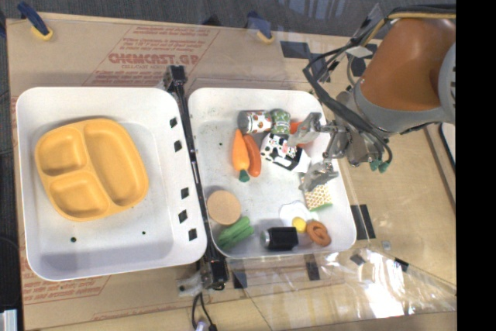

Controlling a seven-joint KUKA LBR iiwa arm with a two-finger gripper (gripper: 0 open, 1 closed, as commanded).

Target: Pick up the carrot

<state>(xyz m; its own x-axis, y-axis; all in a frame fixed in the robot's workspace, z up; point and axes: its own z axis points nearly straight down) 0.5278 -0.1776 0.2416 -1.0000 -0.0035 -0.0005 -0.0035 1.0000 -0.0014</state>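
Cardboard-covered bench (256, 50) bearing two white bins (31, 190) side by side, blue clamps (35, 21) along far edge.

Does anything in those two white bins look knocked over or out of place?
Nothing looks spilled or broken. The small printed can lies on its side by the orange toy carrot in the right-hand white bin, among jumbled toys.

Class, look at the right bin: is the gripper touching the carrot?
Apart. In the camera view the gripper hangs near the bin's right wall, and white bin floor plus a black-and-white toy lie between it and the carrot.
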